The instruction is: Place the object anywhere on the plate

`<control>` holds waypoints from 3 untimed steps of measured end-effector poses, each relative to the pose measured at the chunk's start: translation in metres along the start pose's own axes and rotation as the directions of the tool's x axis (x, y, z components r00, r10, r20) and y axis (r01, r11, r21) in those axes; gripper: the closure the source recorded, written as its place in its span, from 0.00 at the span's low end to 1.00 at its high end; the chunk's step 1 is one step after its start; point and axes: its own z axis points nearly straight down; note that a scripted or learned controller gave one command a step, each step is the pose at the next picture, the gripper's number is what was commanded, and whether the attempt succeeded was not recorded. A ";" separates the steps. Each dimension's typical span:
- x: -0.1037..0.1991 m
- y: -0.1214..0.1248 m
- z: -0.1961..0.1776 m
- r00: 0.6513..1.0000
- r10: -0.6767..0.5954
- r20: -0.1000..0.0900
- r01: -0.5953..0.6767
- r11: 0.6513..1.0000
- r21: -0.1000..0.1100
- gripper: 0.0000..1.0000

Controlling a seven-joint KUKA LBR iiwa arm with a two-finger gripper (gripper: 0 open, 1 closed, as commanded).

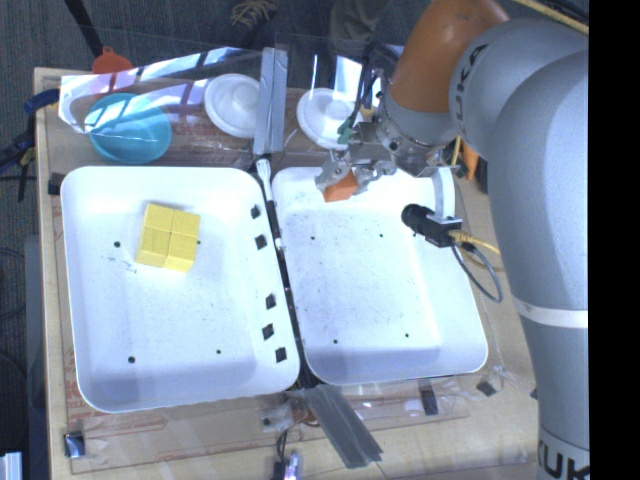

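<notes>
Bulky grey arm (pixel 540 118), orange band (pixel 445 43) above the wrist, white ring (pixel 550 315) lower down, KUKA lettering (pixel 562 458)

The gripper (pixel 348 178) hangs over the far rim of the right bin (pixel 370 278), and most of that bin's white floor lies on the near side of it. An orange object (pixel 340 192) sits right at the gripper's tip, partly covered by it. Just beyond the gripper, outside the bin, stands a white plate (pixel 318 118). A second white plate (pixel 232 103) lies further off toward the view's left, and a blue bowl (pixel 130 138) further still. Well away from the gripper, a yellow block (pixel 168 236) rests in the left bin (pixel 180 318).
</notes>
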 end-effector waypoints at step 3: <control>0.187 0.016 -0.015 0.943 -0.332 0.002 0.332 0.943 -0.001 1.00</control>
